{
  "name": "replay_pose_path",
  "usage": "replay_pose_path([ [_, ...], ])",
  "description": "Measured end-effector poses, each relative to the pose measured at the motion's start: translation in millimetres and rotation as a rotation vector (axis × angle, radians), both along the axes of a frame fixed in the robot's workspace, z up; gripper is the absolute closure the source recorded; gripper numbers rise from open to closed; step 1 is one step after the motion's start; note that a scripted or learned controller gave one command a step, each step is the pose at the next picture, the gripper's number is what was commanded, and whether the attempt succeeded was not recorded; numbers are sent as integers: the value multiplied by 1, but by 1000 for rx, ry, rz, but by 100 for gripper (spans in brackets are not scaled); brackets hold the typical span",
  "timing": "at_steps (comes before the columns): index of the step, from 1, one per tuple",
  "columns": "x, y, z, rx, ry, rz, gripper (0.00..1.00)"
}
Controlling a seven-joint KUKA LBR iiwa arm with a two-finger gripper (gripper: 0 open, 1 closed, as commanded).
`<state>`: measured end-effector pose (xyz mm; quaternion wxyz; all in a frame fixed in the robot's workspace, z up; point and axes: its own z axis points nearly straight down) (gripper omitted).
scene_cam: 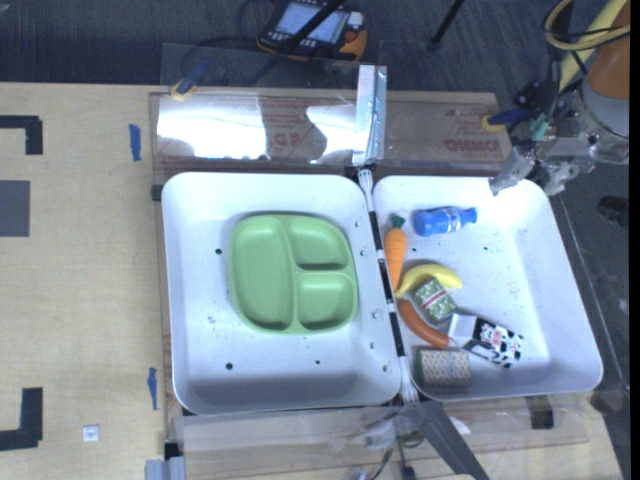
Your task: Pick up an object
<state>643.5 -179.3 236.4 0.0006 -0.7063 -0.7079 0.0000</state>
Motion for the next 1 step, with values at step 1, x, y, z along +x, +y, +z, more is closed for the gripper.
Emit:
replay_pose_path([
  [1,-17,65,-84,1,0,258,0],
])
